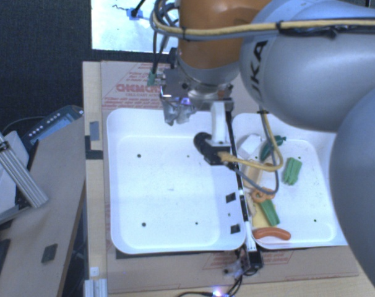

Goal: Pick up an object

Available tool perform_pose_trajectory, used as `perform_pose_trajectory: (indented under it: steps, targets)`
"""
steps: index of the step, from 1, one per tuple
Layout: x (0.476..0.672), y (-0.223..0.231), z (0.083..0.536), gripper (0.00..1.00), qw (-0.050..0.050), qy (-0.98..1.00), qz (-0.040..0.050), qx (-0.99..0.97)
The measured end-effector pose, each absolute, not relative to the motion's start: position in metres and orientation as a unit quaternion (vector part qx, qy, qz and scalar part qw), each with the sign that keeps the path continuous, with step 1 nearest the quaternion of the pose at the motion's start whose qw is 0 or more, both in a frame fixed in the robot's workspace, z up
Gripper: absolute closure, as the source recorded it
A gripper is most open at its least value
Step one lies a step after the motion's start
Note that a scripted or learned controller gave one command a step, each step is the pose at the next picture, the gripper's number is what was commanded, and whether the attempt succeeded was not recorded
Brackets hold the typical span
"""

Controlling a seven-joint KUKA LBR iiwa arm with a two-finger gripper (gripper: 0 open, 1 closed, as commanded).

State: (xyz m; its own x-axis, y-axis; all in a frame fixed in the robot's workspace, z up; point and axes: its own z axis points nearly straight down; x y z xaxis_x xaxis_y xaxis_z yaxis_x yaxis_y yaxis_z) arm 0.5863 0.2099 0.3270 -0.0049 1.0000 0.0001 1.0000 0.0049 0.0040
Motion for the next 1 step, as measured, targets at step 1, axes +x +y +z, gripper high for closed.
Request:
perform_pose_trajectory:
  steps: [1]
  targets:
    - [0.6597, 0.2311, 0.3233, 1.00, 0.002, 0.709, 0.0024, 0.705]
